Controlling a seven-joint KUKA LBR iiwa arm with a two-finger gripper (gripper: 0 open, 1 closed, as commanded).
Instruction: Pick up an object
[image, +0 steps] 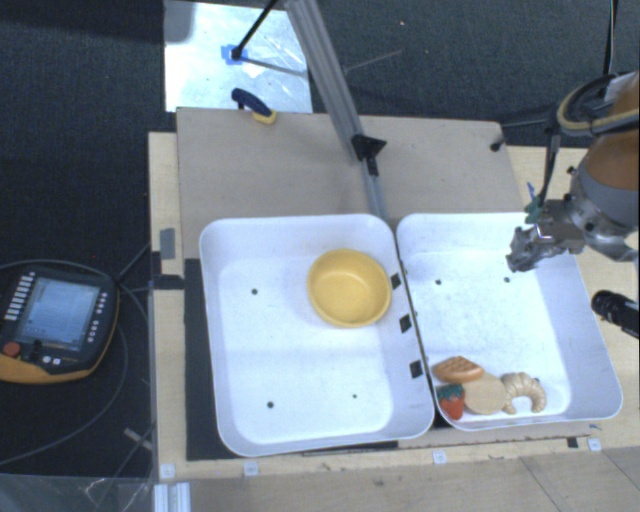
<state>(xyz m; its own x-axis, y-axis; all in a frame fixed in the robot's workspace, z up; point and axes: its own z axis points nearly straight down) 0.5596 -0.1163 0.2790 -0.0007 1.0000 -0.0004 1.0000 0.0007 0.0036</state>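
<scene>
From my seat, the little food pieces sit bunched in the right bin's near corner, probably slid there. A yellow bowl sits alone in the left bin. Farther back, my claw hovers over the right bin; can't tell its state.

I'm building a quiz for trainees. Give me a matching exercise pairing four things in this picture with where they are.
Things:
1. bowl
2. claw
3. croissant
4. pendant

Places:
A. right bin's near corner
B. left of the bench
C. left bin
D. over the right bin's far right part

Pairs: 1-C, 2-D, 3-A, 4-B
</scene>
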